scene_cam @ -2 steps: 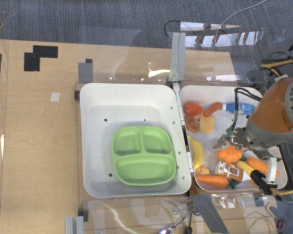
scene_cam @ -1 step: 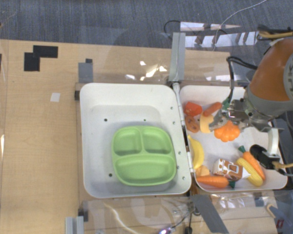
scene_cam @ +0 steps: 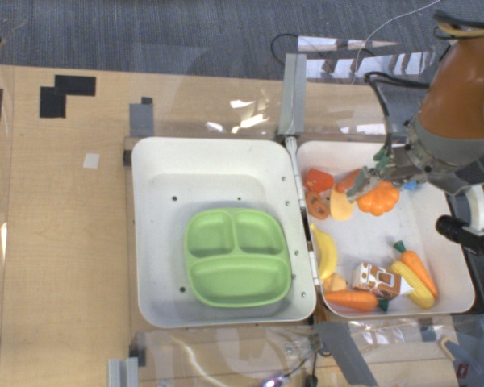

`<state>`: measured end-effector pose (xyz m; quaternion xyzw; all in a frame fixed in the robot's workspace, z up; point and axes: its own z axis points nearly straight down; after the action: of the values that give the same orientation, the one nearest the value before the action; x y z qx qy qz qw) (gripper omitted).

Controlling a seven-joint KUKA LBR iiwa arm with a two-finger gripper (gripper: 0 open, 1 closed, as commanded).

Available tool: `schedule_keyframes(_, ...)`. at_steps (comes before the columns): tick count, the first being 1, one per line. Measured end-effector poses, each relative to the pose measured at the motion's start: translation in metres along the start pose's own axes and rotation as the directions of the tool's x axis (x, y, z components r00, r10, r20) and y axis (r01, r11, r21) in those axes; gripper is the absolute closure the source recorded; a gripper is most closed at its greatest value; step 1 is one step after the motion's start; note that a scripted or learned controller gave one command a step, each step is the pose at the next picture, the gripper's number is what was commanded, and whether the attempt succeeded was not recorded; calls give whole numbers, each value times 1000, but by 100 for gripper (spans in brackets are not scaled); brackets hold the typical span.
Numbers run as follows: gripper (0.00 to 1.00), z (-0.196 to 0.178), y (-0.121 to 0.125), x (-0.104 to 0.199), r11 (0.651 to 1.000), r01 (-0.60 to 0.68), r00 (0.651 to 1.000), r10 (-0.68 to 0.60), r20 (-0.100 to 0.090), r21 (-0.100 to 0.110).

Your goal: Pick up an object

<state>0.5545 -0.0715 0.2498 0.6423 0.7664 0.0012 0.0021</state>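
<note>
The right bin (scene_cam: 444,240) holds several toy foods. An orange pumpkin-like piece (scene_cam: 379,201) lies near its back, beside a peach-coloured slice (scene_cam: 340,206) and a red-orange piece (scene_cam: 318,181). My gripper (scene_cam: 363,183) hangs low over the back of this bin. It is just above and left of the orange piece, close to it or touching it. The arm's grey wrist and orange band reach in from the right. A yellow banana (scene_cam: 327,252), a carrot (scene_cam: 351,300), a small brown and white box (scene_cam: 376,279) and a carrot with a green top (scene_cam: 416,269) lie toward the front.
In the left bin (scene_cam: 161,184) sits a green divided plate (scene_cam: 238,256). A grey metal divider (scene_cam: 291,103) stands between the bins at the back. Cables run behind the right bin. Black markers lie on the bench at the far left.
</note>
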Motion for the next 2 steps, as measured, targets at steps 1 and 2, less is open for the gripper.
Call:
schedule_keyframes(1,100,-47,58,-34,999,38,999,-38,1,-2)
schedule_keyframes(2,100,-6,43,17,977,211,977,-211,-1,0)
